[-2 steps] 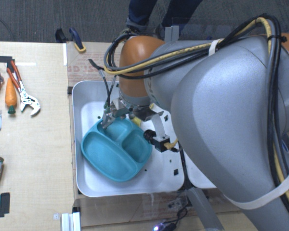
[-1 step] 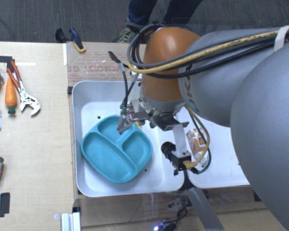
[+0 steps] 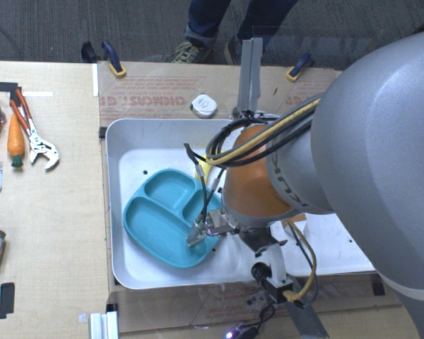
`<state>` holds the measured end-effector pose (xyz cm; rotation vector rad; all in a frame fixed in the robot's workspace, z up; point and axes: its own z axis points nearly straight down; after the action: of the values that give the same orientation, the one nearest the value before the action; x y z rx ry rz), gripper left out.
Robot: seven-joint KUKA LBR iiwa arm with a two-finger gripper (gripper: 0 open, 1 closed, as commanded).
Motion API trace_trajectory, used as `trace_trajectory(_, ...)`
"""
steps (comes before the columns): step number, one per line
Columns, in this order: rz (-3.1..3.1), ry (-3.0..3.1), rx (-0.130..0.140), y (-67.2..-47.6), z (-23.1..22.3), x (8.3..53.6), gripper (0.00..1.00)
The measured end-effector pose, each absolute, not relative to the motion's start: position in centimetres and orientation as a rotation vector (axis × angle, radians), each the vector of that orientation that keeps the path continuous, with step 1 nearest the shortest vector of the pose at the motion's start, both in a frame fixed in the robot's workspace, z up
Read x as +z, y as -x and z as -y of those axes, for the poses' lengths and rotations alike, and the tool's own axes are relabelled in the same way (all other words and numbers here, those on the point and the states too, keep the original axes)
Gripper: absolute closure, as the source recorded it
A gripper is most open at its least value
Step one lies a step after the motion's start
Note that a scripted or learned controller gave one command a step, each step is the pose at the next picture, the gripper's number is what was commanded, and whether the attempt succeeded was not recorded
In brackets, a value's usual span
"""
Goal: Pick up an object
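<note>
The blue tray (image 3: 159, 221) lies flat in the left bin (image 3: 116, 189), and the gripper (image 3: 201, 233) sits low at its right rim, its grip state impossible to tell, so I judge it may slip off that thin, sloped edge.

Grey arm (image 3: 381, 140) reaches in from right, orange band (image 3: 251, 182) above wrist, gripper (image 3: 200, 233) pointing down, low.
</note>
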<state>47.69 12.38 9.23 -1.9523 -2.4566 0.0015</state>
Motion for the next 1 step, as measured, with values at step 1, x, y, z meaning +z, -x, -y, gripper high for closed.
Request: trace_trajectory(1, 2.161, 2.282, 0.006, -56.39, -9.3, 19.09, 0.0)
